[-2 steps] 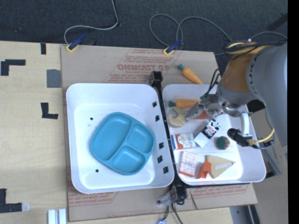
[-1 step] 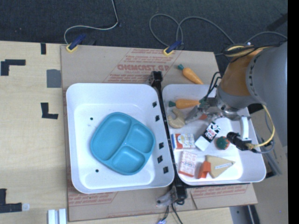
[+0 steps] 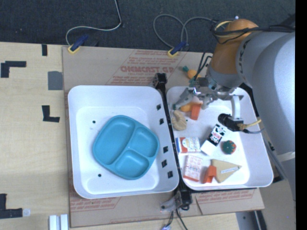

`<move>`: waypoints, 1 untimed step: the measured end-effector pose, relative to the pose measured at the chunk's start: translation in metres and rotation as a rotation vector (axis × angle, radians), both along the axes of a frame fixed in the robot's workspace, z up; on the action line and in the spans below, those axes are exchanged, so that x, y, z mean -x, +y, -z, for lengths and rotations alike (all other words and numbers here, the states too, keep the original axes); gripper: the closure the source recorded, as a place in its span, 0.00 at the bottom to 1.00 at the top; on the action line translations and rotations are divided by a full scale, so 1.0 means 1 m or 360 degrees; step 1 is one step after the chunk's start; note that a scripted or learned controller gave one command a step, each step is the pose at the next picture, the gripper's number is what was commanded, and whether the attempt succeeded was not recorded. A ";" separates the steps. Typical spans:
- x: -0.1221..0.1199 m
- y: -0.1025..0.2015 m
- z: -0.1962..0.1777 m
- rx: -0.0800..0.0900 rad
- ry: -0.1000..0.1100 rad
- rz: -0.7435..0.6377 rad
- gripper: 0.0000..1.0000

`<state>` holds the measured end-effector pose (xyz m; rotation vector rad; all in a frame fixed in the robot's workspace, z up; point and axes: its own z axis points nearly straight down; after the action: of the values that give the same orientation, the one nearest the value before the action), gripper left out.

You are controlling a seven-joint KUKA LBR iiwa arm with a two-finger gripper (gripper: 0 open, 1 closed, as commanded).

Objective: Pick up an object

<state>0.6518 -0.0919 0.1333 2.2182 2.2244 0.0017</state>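
In the right bin, nearest its front wall, lies a tan wedge. Behind that, near the bin's far left corner, the gripper hangs with fingers spread. A small orange block sits under them, ungripped. Left of this bin rests a blue divided plate.

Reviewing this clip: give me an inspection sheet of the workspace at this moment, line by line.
Surface: cardboard sheet on a wooden bench, bearing left bin and right bin.
Job's things: orange block, beige piece, black-and-white box, green ball, two printed cards, tan wedge, all in the right bin.
Clutter: blue divided plate in the left bin.
Hand: hand low over the orange block; grip not discernible.
Cables: white cable, grey loop.
Surroundings: dark carpet.
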 end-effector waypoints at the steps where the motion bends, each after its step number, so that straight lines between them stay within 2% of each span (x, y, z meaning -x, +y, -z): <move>1: -0.015 -0.006 0.049 -0.0001 0.0021 0.0006 0.00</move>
<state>0.6664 -0.0974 0.0847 2.2294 2.2269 -0.0122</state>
